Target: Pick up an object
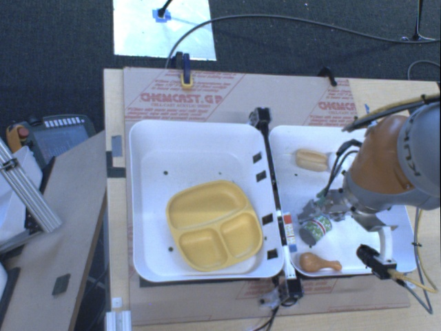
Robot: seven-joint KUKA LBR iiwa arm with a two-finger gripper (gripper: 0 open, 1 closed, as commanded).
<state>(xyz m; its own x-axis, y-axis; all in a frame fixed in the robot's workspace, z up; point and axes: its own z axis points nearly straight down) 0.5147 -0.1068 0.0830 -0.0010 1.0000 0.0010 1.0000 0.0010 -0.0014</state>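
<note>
Two white bins of smooth, faintly glossy plastic sit on a printed sheet of matt brown cardboard covering the pale wood-look table. A yellow divided tray shows a smooth plastic sheen. The arm wears a satiny orange band above matt grey casing. Dark, rough carpet surrounds a shiny metallic floor plate.

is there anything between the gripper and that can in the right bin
Nothing visible. The gripper sits right at the green can in the right bin. The bread roll and the drumstick lie apart, off to either side of the can.
</note>
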